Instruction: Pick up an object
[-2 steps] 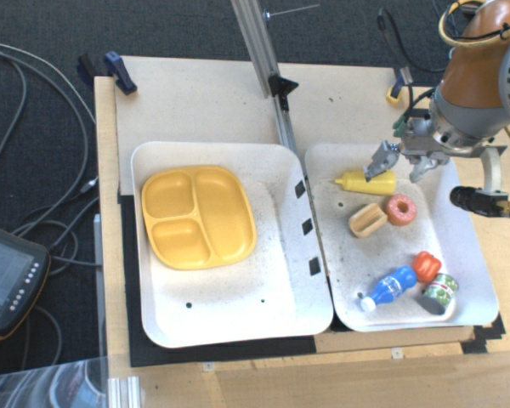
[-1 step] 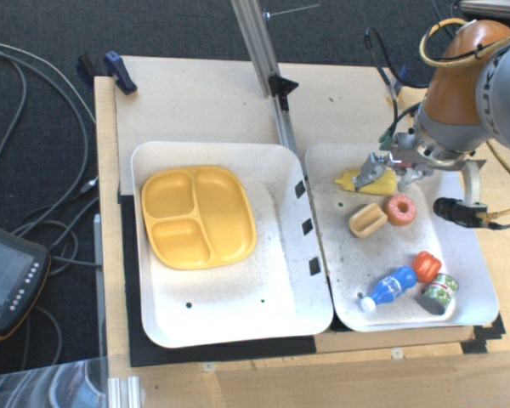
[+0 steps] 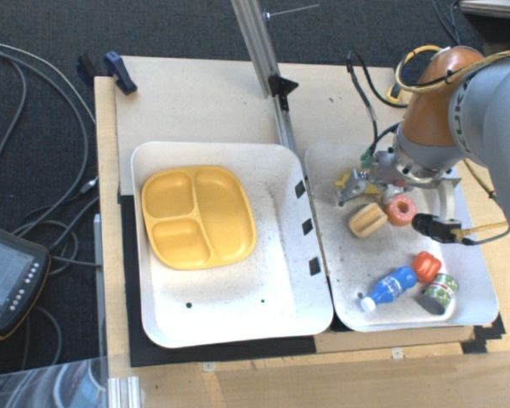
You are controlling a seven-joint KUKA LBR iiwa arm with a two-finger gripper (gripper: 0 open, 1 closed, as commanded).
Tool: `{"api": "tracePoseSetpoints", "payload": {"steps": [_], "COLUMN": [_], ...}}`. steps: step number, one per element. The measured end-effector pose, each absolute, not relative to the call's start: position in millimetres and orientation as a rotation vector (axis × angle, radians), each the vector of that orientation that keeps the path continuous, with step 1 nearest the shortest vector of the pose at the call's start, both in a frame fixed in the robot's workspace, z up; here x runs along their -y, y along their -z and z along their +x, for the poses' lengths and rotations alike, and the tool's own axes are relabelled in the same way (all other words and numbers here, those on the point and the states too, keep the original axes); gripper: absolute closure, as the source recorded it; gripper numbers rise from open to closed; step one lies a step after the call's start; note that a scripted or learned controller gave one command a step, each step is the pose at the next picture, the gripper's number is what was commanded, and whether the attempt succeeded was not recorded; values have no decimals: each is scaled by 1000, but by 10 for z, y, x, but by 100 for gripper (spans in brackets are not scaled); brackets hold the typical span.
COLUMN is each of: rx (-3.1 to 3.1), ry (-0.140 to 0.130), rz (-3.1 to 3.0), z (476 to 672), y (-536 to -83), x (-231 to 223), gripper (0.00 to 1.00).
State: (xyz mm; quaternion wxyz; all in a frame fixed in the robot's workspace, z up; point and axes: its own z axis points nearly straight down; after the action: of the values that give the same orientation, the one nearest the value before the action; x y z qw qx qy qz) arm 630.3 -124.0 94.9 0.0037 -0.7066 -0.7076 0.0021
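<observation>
My gripper [image 3: 358, 185] hangs low over the upper left part of the right bin [image 3: 323, 228], below the grey arm with its orange band. A tan bread-like roll [image 3: 367, 220] lies just below the gripper, and a pink ring-shaped toy [image 3: 400, 210] sits to its right. Nearer the front are a blue bottle with a white cap [image 3: 389, 286], a red object [image 3: 427, 266] and a green-labelled can [image 3: 439, 292]. Nothing can be seen held in the gripper.
The left bin [image 3: 280, 228] holds a yellow divided plate [image 3: 199, 218]. A metal pole [image 3: 255, 32] rises behind the bins. Cables trail around the arm and over the floor at left, next to a handheld control pad [image 3: 8, 279].
</observation>
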Motion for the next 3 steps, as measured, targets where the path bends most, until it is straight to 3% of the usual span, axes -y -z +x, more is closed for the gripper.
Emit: {"api": "tracePoseSetpoints", "payload": {"steps": [1, 3], "rx": [2223, 2227], "ry": [3, 6], "rz": [-2220, -2224], "z": [6330, 6338], "y": [-1110, -2193], "x": [1241, 1321], "gripper": [100, 100]}}
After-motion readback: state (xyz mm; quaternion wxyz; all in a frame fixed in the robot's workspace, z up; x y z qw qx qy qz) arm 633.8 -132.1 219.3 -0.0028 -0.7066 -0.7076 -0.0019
